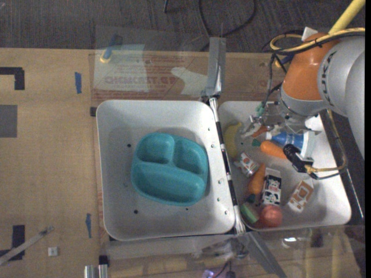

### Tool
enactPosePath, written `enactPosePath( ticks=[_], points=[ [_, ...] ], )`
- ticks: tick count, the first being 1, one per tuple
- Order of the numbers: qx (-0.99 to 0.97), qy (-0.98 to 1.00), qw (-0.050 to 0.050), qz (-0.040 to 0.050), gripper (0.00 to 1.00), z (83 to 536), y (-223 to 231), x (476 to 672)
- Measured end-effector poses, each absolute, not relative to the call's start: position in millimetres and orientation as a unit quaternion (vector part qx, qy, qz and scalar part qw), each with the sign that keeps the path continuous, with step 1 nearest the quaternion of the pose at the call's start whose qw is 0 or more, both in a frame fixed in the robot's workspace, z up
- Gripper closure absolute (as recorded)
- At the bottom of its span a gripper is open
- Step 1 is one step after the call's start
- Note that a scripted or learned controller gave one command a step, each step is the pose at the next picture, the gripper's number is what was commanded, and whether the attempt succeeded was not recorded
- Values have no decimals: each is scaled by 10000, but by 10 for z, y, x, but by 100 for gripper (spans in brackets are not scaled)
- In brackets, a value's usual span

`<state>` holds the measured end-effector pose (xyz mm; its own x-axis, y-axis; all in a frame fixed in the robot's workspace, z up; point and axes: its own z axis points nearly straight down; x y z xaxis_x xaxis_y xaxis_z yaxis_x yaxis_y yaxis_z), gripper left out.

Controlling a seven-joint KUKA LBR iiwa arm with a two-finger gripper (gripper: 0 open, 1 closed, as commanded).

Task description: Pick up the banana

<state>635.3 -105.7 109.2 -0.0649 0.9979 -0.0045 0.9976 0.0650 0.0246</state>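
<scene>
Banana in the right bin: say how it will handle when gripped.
The banana looks curved and smooth, so it may slip or pivot between fingers. It lies against the bin wall, so one side is probably hard to reach.

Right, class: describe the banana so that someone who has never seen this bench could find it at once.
Start at the right-hand bin, the one crowded with toy food. Look along its left wall, near the divider. The banana lies there: pale yellow and curved, while the neighbouring carrots are orange and the little cartons are printed boxes.
</scene>
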Motion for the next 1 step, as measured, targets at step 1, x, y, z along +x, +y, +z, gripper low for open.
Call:
enactPosePath(
  ticks=[1],
  points=[
    [6775,7354,131,74,0,1012,-1031,6750]
  ],
)
